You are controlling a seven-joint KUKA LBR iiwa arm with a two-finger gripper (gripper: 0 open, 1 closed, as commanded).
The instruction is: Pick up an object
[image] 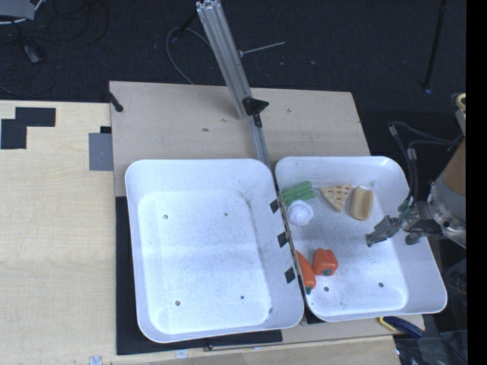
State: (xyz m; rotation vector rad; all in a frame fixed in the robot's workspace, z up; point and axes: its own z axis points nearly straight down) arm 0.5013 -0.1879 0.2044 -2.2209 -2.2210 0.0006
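camera view: the end effector (389,230) hangs over the right bin's (380,299) right side, reaching in from the right; i cannot tell how its fingers stand. apart from it in that bin lie a tan bread roll (361,202) touching a wedge (335,196), a green piece (297,192), a clear cup (299,214), a red pepper (325,261) and an orange carrot (306,271). the left bin (202,249) sits alongside on the worktop (61,226).

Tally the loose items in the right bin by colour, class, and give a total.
Green: 1, the green item
White: 1, the white item
Tan: 2, the tan wedge and the tan roll
Orange-red: 2, the orange pepper and the orange item
Total: 6
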